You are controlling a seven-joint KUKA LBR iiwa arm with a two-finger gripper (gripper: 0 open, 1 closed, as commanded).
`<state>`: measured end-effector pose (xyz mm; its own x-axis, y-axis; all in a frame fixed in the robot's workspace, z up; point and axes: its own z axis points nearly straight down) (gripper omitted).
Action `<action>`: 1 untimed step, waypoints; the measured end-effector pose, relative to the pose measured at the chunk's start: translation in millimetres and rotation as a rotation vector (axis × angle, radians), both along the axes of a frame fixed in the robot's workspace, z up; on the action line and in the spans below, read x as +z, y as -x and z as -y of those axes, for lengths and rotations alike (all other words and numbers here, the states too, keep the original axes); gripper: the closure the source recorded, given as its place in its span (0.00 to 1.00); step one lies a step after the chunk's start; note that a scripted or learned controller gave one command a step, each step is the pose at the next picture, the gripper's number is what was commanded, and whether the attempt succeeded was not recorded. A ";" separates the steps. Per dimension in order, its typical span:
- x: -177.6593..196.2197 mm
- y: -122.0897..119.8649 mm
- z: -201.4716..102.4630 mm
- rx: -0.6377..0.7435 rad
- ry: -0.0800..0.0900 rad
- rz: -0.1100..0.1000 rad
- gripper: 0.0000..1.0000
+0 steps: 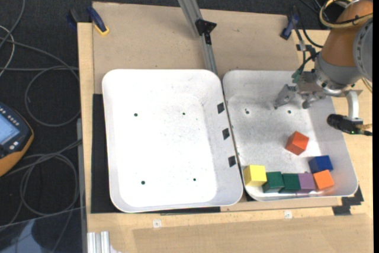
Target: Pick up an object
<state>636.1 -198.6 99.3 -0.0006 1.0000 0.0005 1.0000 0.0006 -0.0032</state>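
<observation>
1. Red block (pixel 297 143): the nearest candidate for picking. It lies loose and tilted on the floor of the right bin (pixel 260 127), apart from the other blocks and short of the gripper.
2. Gripper (pixel 294 98): it hangs over the upper part of the right bin, near the far rim. Its two fingers are spread apart with nothing between them (no block is held).
3. Progress, as a judgement: the pick has not been made. What remains is to bring the gripper over a block, lower it, close on the block and lift.
4. Row of blocks along the near rim of the right bin: yellow block (pixel 256 174), green block (pixel 274 181), a second, darker green block (pixel 291 182), purple block (pixel 306 181) and orange block (pixel 323 179), packed side by side. A blue block (pixel 320 163) sits just behind the orange one.
5. Left bin (pixel 160 133): a bare white floor with a few dark dots.
6. Arm (pixel 346 47): it enters from the right, its orange band above the wrist.
7. Bench (pixel 154 38): bare board around both bins.
</observation>
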 end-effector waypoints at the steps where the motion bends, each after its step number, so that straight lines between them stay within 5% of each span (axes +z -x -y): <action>1: 12.7 -1.5 -0.1 0.001 0.001 0.005 1.00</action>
